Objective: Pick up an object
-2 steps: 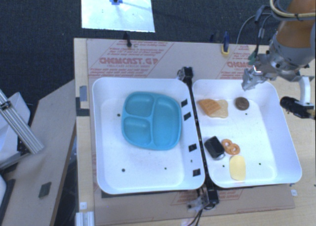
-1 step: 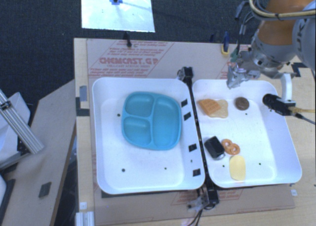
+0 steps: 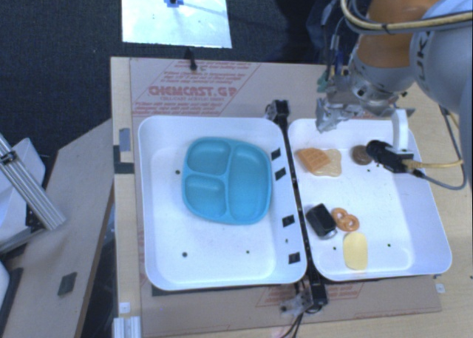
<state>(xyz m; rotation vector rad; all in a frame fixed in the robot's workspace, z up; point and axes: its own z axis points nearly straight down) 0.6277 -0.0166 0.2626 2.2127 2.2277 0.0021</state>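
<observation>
At the upper right of the frame, the tool [image 3: 329, 118] is seen above the far edge of the right bin [image 3: 414, 255]; whether it is spread or pressed together cannot be told. Just below it, a tan waffle-like piece [image 3: 319, 160] is laid on the bin floor, with a brown disc [image 3: 361, 154] to its right. Lower down, a black block [image 3: 321, 220], an orange pretzel [image 3: 344, 219] and a yellow piece [image 3: 355, 251] are gathered. A blue divided plate [image 3: 226, 180] is set in the left bin [image 3: 166, 255]
</observation>
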